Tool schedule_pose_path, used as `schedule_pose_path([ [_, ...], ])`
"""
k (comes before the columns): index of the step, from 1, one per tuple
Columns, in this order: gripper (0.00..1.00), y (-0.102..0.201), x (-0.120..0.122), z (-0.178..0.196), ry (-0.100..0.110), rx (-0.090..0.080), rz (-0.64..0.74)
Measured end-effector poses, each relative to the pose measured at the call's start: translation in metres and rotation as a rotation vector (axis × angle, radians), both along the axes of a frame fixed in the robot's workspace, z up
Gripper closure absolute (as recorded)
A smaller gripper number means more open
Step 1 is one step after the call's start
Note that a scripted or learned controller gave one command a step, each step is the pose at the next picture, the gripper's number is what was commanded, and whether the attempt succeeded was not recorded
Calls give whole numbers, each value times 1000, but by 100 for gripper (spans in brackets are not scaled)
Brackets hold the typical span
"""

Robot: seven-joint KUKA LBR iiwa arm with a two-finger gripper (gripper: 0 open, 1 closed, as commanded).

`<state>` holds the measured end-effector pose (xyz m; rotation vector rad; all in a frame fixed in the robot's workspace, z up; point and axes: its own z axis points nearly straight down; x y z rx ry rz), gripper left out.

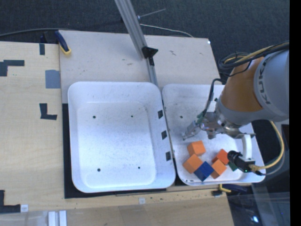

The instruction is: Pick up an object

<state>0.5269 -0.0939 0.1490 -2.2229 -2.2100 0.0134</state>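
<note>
A light wooden bench fills most of the scene, marked with dark tape pieces and a grey patch. A paler board lies on it. Behind, dark carpet covers the floor. A slanted metal rail crosses the board. Thin cables trail along the far edge.

I see even, fairly bright overhead light, and the two white bins come out nearly washed, with a faint bluish cast. Shadows are soft: a dark strip lies just beside the left bin's near and left rims. Away from the bins, the dark floor beyond the bench falls dim. The whole frame looks slightly soft and grainy; small details smear.
</note>
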Motion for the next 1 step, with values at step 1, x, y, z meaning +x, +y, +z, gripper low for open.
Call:
schedule_pose_path([
  [1,0,1,-19,-60,-5,1,5],
])
